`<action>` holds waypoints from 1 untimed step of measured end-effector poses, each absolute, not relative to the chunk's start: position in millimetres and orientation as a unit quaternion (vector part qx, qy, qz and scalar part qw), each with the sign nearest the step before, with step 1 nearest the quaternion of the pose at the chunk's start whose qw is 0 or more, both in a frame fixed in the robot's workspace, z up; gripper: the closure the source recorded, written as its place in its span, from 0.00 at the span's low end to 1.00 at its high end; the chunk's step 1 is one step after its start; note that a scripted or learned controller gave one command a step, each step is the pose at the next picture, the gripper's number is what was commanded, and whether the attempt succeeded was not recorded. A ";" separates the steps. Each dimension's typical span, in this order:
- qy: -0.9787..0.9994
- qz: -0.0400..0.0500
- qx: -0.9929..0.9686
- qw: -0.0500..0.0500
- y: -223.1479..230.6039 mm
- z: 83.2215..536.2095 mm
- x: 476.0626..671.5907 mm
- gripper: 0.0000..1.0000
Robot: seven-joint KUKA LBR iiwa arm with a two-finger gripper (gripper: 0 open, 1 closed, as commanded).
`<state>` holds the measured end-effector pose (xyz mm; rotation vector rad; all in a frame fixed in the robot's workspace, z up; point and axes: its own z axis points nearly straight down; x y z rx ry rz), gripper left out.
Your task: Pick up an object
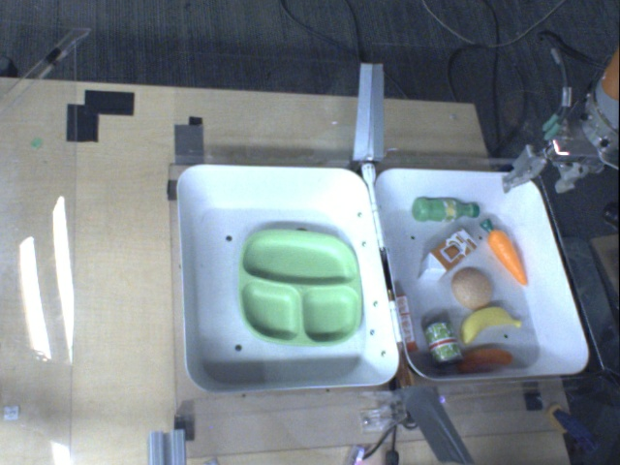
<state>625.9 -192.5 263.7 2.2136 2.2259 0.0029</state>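
With the tool (pixel 544 163) hovering splayed open and empty over the far right corner of the right-hand white bin (pixel 552 223), the orange toy carrot (pixel 507 257) nearest that corner risked slipping sideways against the bin wall.

Green divided tray (pixel 300 284) inside left bin (pixel 194 260); cables (pixel 407 13) behind bench.

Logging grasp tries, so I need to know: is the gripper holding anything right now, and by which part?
Nothing is held. The gripper sits at the far right corner of the right bin, with no object between its fingers.
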 end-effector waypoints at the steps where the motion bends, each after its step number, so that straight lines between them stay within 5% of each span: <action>1: 0.734 0.000 0.679 0.001 -205.0 170.5 604.9 0.00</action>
